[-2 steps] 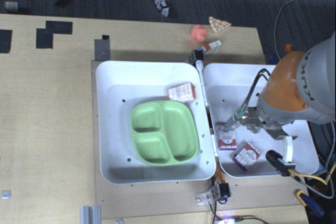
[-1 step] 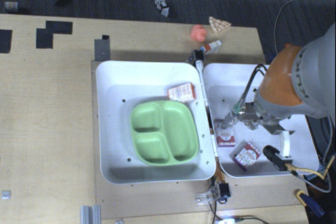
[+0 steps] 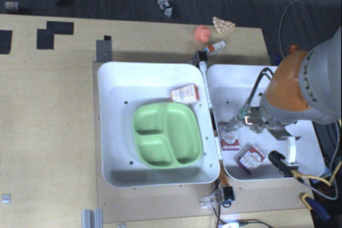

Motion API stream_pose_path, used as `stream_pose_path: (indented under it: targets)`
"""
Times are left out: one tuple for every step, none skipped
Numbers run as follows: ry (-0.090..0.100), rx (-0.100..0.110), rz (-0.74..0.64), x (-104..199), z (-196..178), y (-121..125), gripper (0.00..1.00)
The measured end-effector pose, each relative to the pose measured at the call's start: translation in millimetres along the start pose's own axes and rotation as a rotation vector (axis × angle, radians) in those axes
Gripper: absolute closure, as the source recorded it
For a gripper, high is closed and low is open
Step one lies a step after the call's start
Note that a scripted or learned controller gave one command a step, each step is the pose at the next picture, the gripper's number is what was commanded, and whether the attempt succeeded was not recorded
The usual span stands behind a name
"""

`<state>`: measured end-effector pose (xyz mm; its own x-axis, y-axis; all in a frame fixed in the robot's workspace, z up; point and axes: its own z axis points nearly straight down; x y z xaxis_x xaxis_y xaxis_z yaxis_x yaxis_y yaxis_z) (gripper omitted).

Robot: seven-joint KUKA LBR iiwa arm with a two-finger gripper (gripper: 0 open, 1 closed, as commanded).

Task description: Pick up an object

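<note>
The grey arm with its orange band reaches in from the right and hangs its claw low over the left part of the right-hand shallow white bin, close to the divider between the two bins. The claw is small and partly blurred against the white floor, so I cannot tell how it is set or whether anything sits in it. Directly beneath or just beside it lies a small flat packet with red print, which looks like the likeliest target; whether the claw touches it is unclear. A little to the right, well within the same bin, rests a small dark-red and white wrapped packet. The left-hand white bin holds a light-green plastic divided tray and, at its upper edge, a small red-and-white printed box. The main risk, as I judge it, is that the flat packet offers little to grip: lying flush on the bin floor, it could slide away or be pressed down rather than caught. Working so near the bin wall could also let the claw strike the rim, and the dangling cables near the wrist might snag the other packet.
</note>
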<state>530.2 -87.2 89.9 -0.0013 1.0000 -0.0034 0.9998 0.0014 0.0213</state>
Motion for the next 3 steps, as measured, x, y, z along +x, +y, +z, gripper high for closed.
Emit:
stream_pose_path:
  targets:
    - [0.002,0.005,-0.003,3.0,2.2,89.6,0.0]
    - [0.002,0.006,0.0,-5.6,0.8,14.5,0.0]
    - [0.0,0.001,0.0,-11.6,-0.7,-35.9,0.0]
